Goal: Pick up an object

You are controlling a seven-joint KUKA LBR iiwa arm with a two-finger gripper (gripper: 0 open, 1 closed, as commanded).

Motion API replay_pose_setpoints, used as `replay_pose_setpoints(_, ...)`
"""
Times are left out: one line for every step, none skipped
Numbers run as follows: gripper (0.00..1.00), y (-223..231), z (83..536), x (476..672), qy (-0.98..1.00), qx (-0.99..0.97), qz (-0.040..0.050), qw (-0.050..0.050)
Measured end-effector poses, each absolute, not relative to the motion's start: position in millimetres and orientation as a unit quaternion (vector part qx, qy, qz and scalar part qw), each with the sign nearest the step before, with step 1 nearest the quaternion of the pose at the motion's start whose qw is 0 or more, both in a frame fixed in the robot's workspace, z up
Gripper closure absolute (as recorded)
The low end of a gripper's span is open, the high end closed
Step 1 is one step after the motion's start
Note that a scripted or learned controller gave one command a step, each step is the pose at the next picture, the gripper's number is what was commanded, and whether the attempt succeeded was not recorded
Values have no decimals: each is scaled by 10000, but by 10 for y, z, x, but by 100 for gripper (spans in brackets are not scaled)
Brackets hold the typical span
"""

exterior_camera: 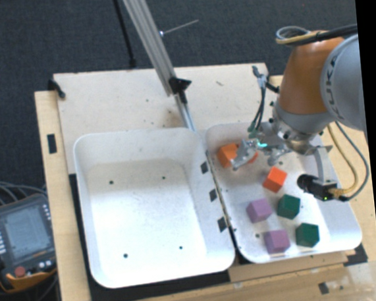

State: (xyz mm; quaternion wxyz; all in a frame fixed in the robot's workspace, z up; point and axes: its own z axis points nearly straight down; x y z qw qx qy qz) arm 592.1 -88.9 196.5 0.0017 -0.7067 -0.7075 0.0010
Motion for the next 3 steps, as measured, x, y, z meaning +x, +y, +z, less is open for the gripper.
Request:
replay_pose_setpoints(0,-892,1990,5931,-7071,-7071,-5,-5)
replay_pose_setpoints(0,-854,1376,5882,-7063,-7080,23,19)
replay_pose_setpoints(0,-875,964,5891,-7060,-7082,2,-18)
